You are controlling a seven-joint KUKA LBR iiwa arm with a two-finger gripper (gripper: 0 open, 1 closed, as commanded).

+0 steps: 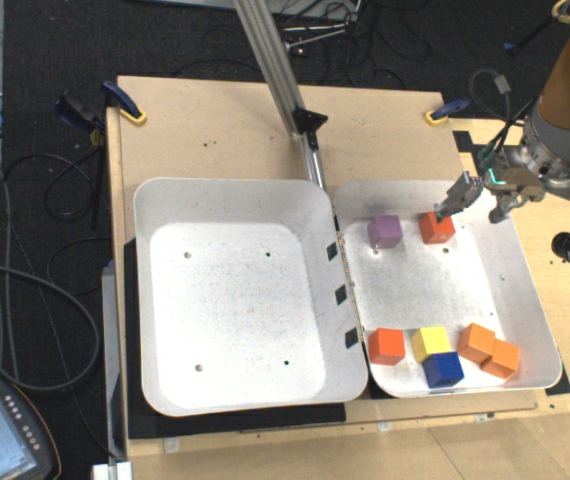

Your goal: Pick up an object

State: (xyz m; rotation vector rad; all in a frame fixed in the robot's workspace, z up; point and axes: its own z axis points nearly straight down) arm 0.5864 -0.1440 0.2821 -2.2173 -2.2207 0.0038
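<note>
A wooden bench [215, 128] was seen from above at a slant, carrying two shallow white plastic bins side by side. The left bin [155, 218] sat beside the right bin [525, 298], which held seven small blocks.

Near the back of the right bin lay a small purple cube [385, 232] and, just beside it to the right, a small red-orange cube [436, 228]. Along the front wall sat an orange cube [386, 346], a yellow cube [430, 342] touching a blue cube [444, 369], and two lighter orange blocks [490, 349] pressed together in the front right corner.

The grey arm with an orange band [565, 98] reached in from the right. Its two-finger gripper [480, 198] hovered above the back right of that bin, fingers spread apart and holding nothing. One finger [457, 197] hung just above and right of the red-orange cube, which looked like the likely target; the other [502, 206] sat nearer the bin's right wall.

The risk appeared to lie in alignment. The gripper seemed offset to the cube's right, so a straight descent might have landed a finger on top of the cube, or nudged it toward the purple cube rather than straddling it.
</note>
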